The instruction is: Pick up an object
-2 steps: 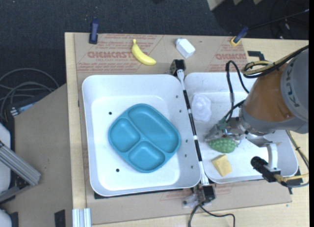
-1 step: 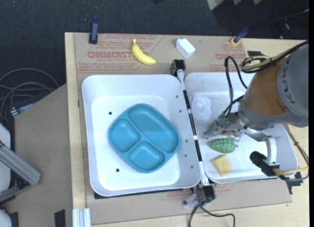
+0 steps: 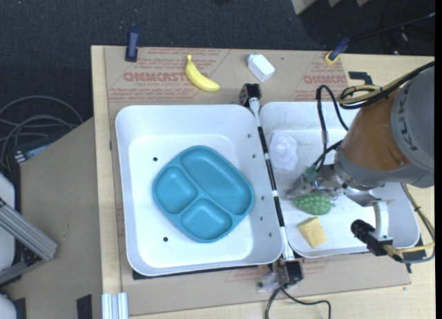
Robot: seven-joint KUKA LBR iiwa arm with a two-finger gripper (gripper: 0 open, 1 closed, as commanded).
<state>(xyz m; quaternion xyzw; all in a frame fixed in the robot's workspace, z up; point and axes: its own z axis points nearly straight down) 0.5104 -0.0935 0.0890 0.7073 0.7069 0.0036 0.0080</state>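
The gripper (image 3: pixel 309 188) hangs low in the right bin (image 3: pixel 407 222), seemingly touching the green object (image 3: pixel 313 204); whether it grips I cannot tell. A yellow block (image 3: pixel 311 232) lies just below, a clear cup (image 3: pixel 282 149) above. The blue tray (image 3: pixel 201 192) sits in the left bin (image 3: pixel 138 138).

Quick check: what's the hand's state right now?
Hand: cannot be told; it sits low in the right bin, right at the green bumpy object.

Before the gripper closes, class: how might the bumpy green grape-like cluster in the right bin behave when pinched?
The bumpy green cluster looks knobbly and rounded, so it may slip or roll aside. It seems small and probably light, likely shifting easily toward the yellow block.
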